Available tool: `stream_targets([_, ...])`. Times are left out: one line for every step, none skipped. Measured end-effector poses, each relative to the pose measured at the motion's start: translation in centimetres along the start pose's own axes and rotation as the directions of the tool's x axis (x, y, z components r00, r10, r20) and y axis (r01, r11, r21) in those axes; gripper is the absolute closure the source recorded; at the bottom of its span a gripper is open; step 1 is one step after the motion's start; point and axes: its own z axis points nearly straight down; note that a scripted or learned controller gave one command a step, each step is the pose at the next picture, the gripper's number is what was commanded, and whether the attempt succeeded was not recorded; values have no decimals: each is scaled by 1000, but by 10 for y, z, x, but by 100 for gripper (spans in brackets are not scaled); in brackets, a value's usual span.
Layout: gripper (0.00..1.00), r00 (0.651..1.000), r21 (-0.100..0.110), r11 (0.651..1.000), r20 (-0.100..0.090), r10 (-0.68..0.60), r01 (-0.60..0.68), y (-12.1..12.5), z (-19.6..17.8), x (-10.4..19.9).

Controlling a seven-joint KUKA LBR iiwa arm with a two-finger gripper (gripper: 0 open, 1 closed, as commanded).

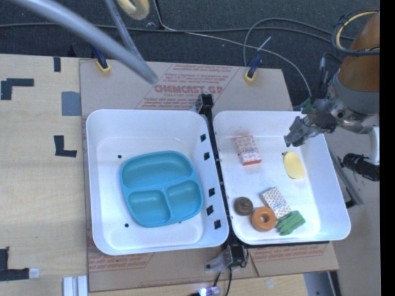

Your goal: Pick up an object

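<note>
1. Green was the colour of the nearest item, a small green piece lying at the near edge of the right bin.
2. Just beside it sat an orange ring, with a brown ring close on its left and a patterned packet touching the cluster from behind.
3. Across the divider, the left bin held a blue sectioned tray, lying flat near its middle.
4. Farther back in the right bin, a pale yellow object lay near the right wall, and a small red-and-white box lay apart from it toward the divider.
5. Farthest, the gripper hovered over the back right part of the right bin, above and just behind the yellow object. Nothing showed between its fingers; how wide they stood I could not tell.
</note>
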Motion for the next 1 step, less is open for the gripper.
stream_targets([100, 1000, 2, 1000, -1, -1, 1, 21, 21, 55])
